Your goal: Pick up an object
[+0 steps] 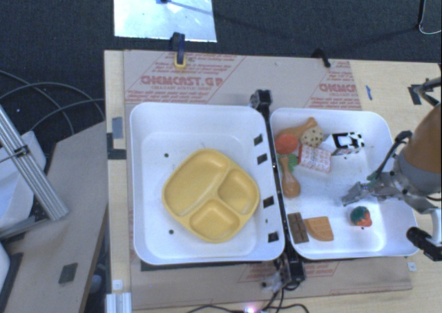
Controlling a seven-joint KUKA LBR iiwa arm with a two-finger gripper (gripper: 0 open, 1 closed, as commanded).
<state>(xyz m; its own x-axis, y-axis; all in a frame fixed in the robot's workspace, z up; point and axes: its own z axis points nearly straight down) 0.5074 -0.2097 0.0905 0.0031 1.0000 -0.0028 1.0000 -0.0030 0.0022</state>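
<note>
Overhead view of the bench with two shallow white bins side by side. The left bin [148, 166] holds a yellow compartment plate [210, 195], lying flat near its centre. The right bin [376, 128] holds the loose items from which one is to be picked. Taking the red-and-green toy fruit [360, 217] as landmark: the gripper [359, 194] sits just above and beside it, at the end of the arm [421, 159] that enters from the bin's right side. Whether its fingers are apart or together cannot be told — they read as a dark, blurred shape against the white floor — and nothing is seen between them.

Well to the left of the toy fruit lie an orange wedge-shaped piece [320, 228] and, beside that, a dark brown bar [297, 227] near the divider. Further up and to the left are a red-and-white patterned box [314, 160], a toy drumstick [304, 132], an orange-red round piece [286, 143] and a tan spoon-like piece [289, 182]. A black-and-white item [348, 141] lies above the fruit, toward the bin's far wall.

Progress, as judged from this view: the approach appears complete or nearly so, with the tool low over the bin floor next to the toy fruit — the likeliest target. The grasp itself is not confirmed, every item rests on the bin floor, and the lift remains to be done.
</note>
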